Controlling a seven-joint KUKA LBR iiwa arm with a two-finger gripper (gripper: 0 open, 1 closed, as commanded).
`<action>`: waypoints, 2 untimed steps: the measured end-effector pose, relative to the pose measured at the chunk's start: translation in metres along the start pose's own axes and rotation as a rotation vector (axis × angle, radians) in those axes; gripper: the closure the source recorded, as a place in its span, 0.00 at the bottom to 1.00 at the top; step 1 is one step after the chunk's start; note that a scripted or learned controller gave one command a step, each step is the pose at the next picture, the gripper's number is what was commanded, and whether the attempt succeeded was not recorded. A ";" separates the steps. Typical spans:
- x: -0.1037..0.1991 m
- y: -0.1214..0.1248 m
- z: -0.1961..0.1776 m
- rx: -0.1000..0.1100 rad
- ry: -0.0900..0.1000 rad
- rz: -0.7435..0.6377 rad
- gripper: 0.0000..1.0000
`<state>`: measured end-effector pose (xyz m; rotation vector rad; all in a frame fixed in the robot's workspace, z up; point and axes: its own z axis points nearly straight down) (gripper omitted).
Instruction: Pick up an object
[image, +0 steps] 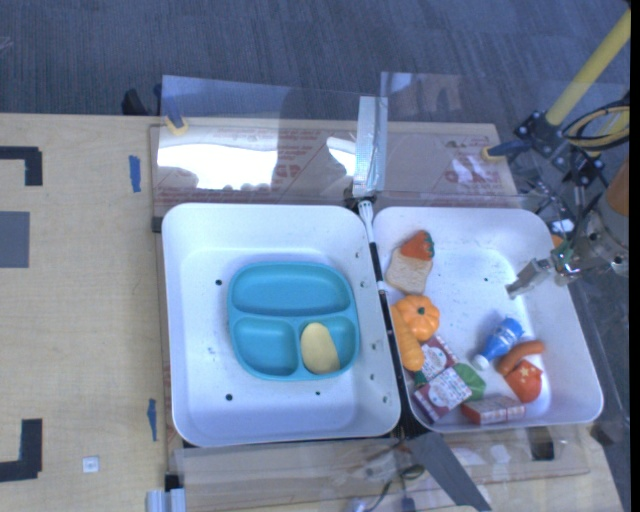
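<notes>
A pale wooden bench (80, 300) carries two white bins side by side, with clear plastic sheeting behind them and grey floor beyond. The gripper (530, 277) hangs over the right bin (470, 235), near its right wall, with nothing visibly in it. Whether it is open or closed cannot be told, since it shows as a small grey shape seen at a slant.

Just below and slightly left of the gripper lies a blue bottle (500, 342), touching a red toy (523, 375) beside it. Further left of the gripper sit a pumpkin (416, 320), a toast slice (408, 270) with a tomato (418, 243) against its top edge, and, lower down, some packets (445, 385) in a heap. Well to the left, across the divider, a blue tray (285, 290) in the left bin (190, 320) holds a yellow lemon (319, 347) in its lower right compartment.

The bottle looks the nearest candidate. It is probably light, stiff plastic, smooth and rounded, so it may roll or slip; gripping across its narrow body, clear of the red toy, seems best. The packets would likely be thin and hard to lift flat.

The red toy's shape is hard to read, the packets overlap and hide one another, and the arm is cut off at the right edge.
</notes>
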<state>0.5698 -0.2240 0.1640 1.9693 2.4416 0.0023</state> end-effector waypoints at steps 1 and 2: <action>0.019 -0.060 0.053 -0.018 0.001 0.045 0.00; 0.024 -0.068 0.058 -0.041 -0.014 0.017 0.00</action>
